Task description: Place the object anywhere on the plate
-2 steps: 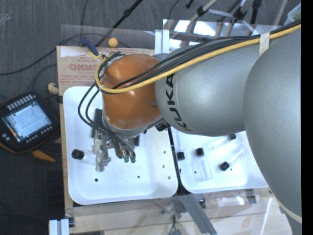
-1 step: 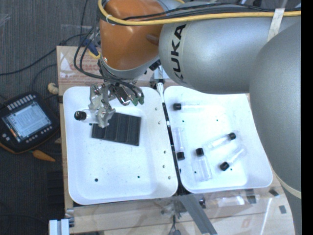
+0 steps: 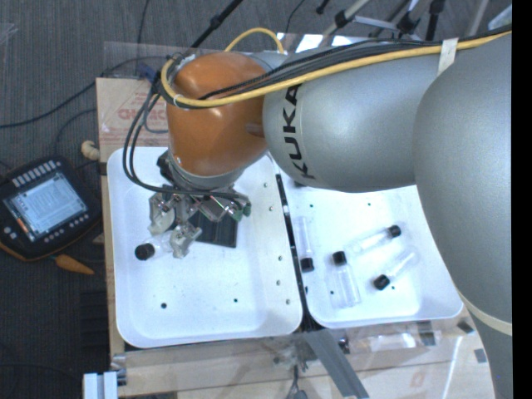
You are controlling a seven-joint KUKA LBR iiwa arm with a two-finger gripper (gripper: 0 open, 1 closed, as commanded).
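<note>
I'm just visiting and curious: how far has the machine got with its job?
Nothing looks finished yet. The claw hangs low over the left bin, beside a small black cap lying loose on the bin floor. Clear vials lie in the right bin. I can't make out a plate, so the placing remains.

The arm (image 3: 391, 115) was a bulky grey body of smooth, rounded metallic casings, its nearest segment swelling into a large dome. Black capital letters spelling KUKA ran down the grey shell beside the wrist. Above the wrist sat a glossy orange band (image 3: 212, 115), rounded like a ball and catching a soft highlight. A yellow cable (image 3: 249, 36) and several black cables ran along the top of the arm, looping around the orange section, with a pale tag fixed to the bundle. Below the band hung a dark collar and the gripper (image 3: 179, 227), a cluster of silvery metal parts and black blocks with a small green detail.
</note>
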